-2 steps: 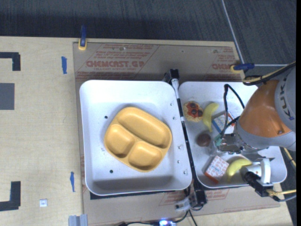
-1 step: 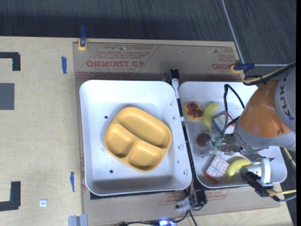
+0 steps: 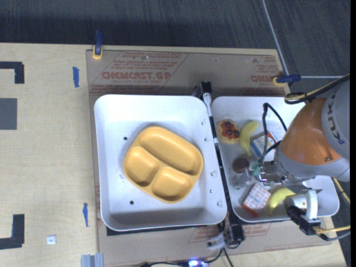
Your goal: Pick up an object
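1. We see the gripper point(image 3: 266, 174) low in the right bin point(image 3: 329, 207), mid-bin; its grip state we cannot tell.
2. Nothing looks lifted; the yellow banana point(image 3: 280, 197) lies beside it, near the front edge.
3. Grasping remains.

Pale wooden bench point(image 3: 44, 166) under two white bins point(image 3: 105, 149), side by side.

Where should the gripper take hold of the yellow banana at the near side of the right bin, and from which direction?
Probably grip the banana across the middle of its curved body, coming straight down from above. It lies flat on the right bin floor, with the red-and-white packet close on its left, so closing across the narrow width looks safest.
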### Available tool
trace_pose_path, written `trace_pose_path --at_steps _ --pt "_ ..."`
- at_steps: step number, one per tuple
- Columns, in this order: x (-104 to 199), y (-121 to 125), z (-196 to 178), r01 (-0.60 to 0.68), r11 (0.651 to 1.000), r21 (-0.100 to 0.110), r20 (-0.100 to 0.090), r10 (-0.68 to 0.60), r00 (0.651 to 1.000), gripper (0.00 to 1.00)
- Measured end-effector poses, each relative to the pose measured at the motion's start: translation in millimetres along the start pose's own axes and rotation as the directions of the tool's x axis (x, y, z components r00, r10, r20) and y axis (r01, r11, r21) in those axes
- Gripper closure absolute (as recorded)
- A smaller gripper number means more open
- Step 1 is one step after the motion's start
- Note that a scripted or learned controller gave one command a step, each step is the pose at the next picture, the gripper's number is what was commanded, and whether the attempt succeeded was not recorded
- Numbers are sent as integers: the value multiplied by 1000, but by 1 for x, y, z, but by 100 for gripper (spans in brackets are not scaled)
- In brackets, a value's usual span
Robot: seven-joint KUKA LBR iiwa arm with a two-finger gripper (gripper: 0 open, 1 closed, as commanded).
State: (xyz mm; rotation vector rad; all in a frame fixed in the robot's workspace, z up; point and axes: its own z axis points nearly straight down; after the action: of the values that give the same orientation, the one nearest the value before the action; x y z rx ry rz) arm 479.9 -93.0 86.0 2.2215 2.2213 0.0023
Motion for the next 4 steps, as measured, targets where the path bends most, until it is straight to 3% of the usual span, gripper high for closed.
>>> trace_pose_path --at_steps 1,2,4 --pt "0 2 -11 -1 1000 -7 2 1 1000 100" --pt "0 2 -11 -1 1000 -7 2 1 1000 0" --pt "-1 0 0 1 1000 0 -1 -1 1000 0"
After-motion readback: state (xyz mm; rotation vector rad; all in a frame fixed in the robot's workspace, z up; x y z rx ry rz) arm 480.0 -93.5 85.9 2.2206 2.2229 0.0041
